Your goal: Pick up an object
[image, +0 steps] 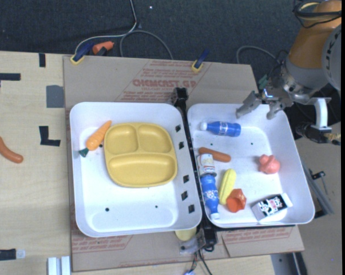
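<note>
Nothing is between the fingers of your pincer [258, 106], which hangs spread open over the far rim of the right bin [295, 153]: this looks like the approach step. The nearest pick is the blue bottle [222, 129], lying on its side with its white cap to the left, just beside the pincer. Next you must descend and straddle its rounded body.

Red print "CHEMCAST GP" readable on brown cardboard sheet [155, 82] under bins, repeated in lines. Labels on bottles and small carton too blurred to read.
</note>
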Motion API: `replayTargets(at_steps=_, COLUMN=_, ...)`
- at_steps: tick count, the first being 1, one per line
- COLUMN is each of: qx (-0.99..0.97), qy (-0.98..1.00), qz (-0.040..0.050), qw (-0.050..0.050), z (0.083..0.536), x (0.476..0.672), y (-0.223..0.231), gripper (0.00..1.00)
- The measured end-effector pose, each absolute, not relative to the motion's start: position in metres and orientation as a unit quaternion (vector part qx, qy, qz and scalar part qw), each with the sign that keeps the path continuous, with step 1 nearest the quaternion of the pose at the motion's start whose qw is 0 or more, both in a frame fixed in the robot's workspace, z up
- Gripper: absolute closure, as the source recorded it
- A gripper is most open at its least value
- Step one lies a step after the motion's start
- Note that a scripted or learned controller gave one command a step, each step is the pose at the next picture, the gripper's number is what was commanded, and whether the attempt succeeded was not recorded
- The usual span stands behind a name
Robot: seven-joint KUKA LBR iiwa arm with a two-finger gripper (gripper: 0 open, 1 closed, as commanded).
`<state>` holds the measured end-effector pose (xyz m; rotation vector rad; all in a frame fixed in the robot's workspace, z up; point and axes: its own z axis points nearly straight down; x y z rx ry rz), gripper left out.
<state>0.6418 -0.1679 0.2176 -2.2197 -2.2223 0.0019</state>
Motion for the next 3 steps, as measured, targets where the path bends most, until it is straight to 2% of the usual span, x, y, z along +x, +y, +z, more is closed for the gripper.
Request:
replayTargets(at_steps=1, qx=-0.705, qy=-0.709, qz=0.0016, qw=0.001, z=0.083, x=0.626, y=-0.092, gripper=0.00)
replayTargets(at_steps=2, qx=-0.709, qy=-0.705, qz=0.0140, qw=0.022, z=0.082, x=0.661, y=-0.104, gripper=0.00)
replayTargets(at_steps=3, qx=-0.708, qy=-0.706, qz=0.0106, qw=0.025, z=0.081, x=0.660, y=-0.116, gripper=0.00)
